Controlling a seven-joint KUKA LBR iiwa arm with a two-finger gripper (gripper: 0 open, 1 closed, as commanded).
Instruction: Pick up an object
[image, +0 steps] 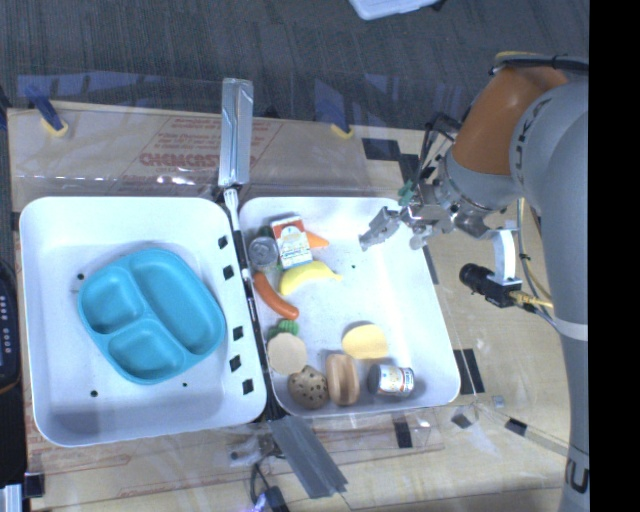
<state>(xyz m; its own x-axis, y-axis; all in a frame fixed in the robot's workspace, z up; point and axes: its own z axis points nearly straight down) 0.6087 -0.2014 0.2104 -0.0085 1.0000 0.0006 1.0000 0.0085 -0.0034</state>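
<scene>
Fingers hang over the right bin, top edge; can't tell if apart or together, nothing seen between them. Pickable stuff sits left & below: carton, banana, can. Likely parked above to drop onto one.

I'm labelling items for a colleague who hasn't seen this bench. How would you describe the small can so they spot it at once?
Look in the right bin, at its near right corner. The small can lies on its side there, beside a bun; it alone has metal ends and a printed label.
</scene>
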